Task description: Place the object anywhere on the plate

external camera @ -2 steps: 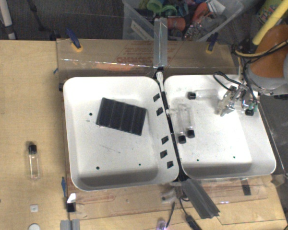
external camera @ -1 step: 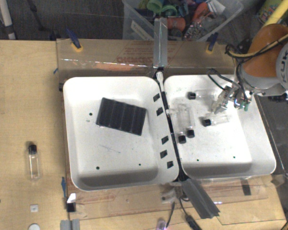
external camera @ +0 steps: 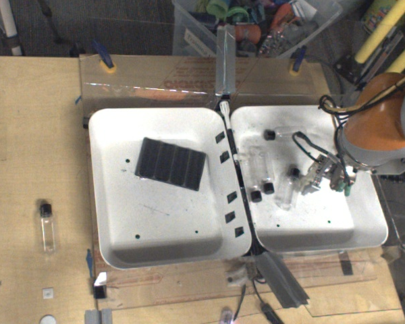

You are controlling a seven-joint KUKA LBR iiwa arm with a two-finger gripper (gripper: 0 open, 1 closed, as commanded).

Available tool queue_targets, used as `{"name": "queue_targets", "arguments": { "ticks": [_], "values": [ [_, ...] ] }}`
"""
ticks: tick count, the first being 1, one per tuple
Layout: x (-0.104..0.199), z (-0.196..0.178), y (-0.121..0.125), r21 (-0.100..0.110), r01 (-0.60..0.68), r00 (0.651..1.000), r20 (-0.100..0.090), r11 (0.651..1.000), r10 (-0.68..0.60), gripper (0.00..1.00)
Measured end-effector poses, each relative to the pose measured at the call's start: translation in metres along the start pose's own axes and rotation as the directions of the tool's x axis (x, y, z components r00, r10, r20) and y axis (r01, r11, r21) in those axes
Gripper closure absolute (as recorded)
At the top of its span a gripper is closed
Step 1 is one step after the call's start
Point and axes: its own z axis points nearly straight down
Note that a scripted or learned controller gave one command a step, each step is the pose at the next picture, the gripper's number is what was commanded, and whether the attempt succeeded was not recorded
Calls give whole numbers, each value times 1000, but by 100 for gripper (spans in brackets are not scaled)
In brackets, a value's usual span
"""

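- Near the tabletop's left edge: a small clear vial [external camera: 47, 227] with a dark cap, lying well apart from both bins; probably a stray, out of the arm's working area.
- Left bin [external camera: 108, 238]: carries the plate [external camera: 171, 163], a dark ribbed rectangle set slightly askew, nearer the bin's back-left corner than its front. Nothing resting on it, so placement not yet done. Flat and low, hence easy to drop onto from above.
- Between the bins: a raised divider [external camera: 233, 181] with dark tabs, to be cleared by any carry from right to left.
- Right bin [external camera: 368, 233]: several clear vials [external camera: 285, 196] with black caps, scattered over the left and middle of its floor. Hard to outline against the white. Presumably the task's object among them, still in this bin, well apart from the plate.
- Right bin, toward its right edge: gripper [external camera: 322, 174] low over the floor, just right of the nearest vial, tilted inward; likely placed so for a grasp attempt. Cannot tell whether the jaws stand spread or pressed together, nor whether anything sits between them.
- Over the right bin's back-right corner: arm [external camera: 374, 123] with its orange band, reaching in from the right, cables looping off the wrist.
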Motion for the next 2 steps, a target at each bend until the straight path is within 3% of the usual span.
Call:
{"name": "queue_targets", "arguments": {
  "ticks": [1,2],
  "values": [
    [88,0,-32,0,151,989,3,989,-151,100],
    [86,0,-35,-4,106,994,-1,994,-106,100]
  ]
}}
